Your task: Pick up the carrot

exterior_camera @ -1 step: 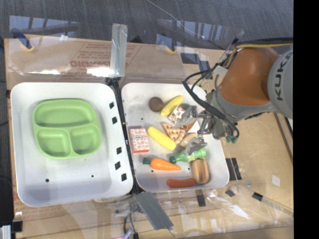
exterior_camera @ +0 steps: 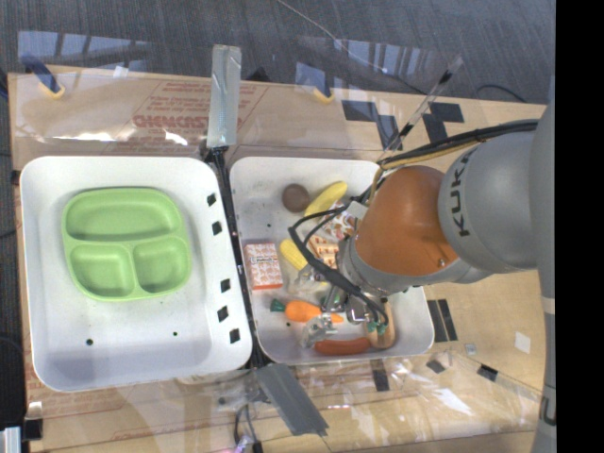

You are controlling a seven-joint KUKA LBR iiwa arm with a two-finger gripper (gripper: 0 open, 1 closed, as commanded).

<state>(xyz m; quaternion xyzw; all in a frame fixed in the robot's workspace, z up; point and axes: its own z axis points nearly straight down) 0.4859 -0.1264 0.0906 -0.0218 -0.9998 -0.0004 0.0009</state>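
The carrot point(exterior_camera: 300, 311), orange with a green stem end, lies in the right bin point(exterior_camera: 253, 253) near its front edge. My gripper point(exterior_camera: 330, 317) reaches down just right of it, with metal fingers touching or overlapping the carrot's right end. The arm's orange band and wrist hide the bin's right half. Whether the carrot sits between the fingers cannot be told.
In the right bin lie a yellow banana point(exterior_camera: 326, 197), a brown round item point(exterior_camera: 295, 196), a red-and-white packet point(exterior_camera: 262, 263), a yellow piece point(exterior_camera: 293, 253) and a sausage point(exterior_camera: 342, 345). The left bin point(exterior_camera: 47, 328) holds a green divided tray point(exterior_camera: 127, 243).
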